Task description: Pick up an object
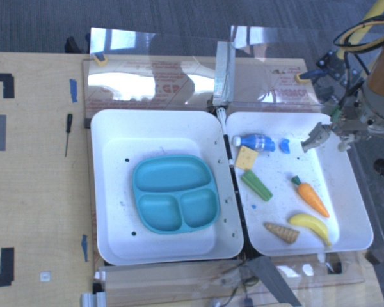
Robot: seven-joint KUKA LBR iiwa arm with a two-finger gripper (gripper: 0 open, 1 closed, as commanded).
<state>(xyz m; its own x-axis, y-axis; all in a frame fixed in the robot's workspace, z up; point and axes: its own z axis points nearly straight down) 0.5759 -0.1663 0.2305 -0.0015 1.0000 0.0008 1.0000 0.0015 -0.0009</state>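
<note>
Lab: wooden bench (32, 203), two white bins (109, 235).

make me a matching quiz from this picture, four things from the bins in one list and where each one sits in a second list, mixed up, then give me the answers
Things:
1. tray
2. carrot
3. banana
4. bottle

Places:
A. near front right corner of the right bin
B. far side of the right bin, beside the divider
C. middle of the left bin
D. right part of the right bin, just behind the yellow fruit

Pairs: 1-C, 2-D, 3-A, 4-B
</note>
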